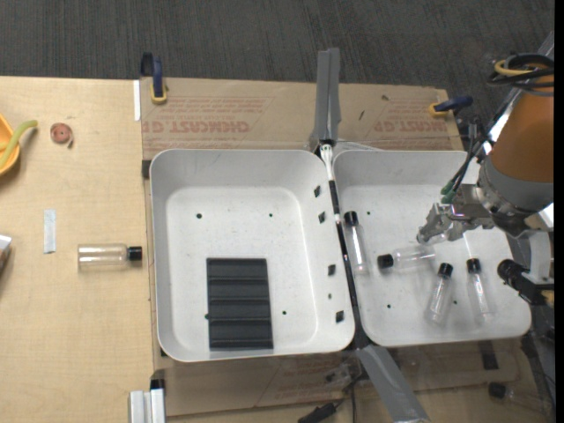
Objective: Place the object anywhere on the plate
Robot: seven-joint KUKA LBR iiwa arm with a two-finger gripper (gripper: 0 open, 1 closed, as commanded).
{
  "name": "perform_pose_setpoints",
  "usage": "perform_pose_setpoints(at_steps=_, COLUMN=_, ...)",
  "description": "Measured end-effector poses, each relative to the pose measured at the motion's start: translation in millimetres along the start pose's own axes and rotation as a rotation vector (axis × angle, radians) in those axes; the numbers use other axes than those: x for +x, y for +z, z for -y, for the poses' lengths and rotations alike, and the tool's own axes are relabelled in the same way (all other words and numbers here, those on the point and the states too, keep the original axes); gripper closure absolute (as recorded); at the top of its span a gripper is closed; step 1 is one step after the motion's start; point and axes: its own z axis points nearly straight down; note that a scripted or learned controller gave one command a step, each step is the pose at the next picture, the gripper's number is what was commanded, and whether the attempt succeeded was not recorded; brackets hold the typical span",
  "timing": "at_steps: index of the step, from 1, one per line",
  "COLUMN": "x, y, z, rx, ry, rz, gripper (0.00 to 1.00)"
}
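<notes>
A black ridged plate (239, 304) lies flat in the left bin (176, 236), toward its front. Several clear vials with black caps lie in the right bin (388, 320): one (353, 239) along the left wall, one (404, 258) on its side in the middle, and two (439, 291) (477, 287) toward the front right. My gripper (438, 224) hangs low over the right bin, just above and right of the middle vial. Nothing shows in its grasp.
A grey rail (328, 104) and the two bins' touching walls separate the bins. On the bench to the left lie a clear bottle (107, 254), a small red disc (60, 132) and an orange bowl (7, 145). Clamps (152, 76) hold the cardboard behind.
</notes>
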Motion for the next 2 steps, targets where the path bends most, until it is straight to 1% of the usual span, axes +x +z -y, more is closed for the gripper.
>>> perform_pose_setpoints(at_steps=1, x=-0.1, y=0.0, z=0.0, rx=0.0, ry=0.0, rz=0.0, gripper=0.0)
perform_pose_setpoints(at_steps=2, x=-32.9, y=0.2, z=-67.5, rx=0.001, ry=-0.098, rz=0.001, gripper=0.0)
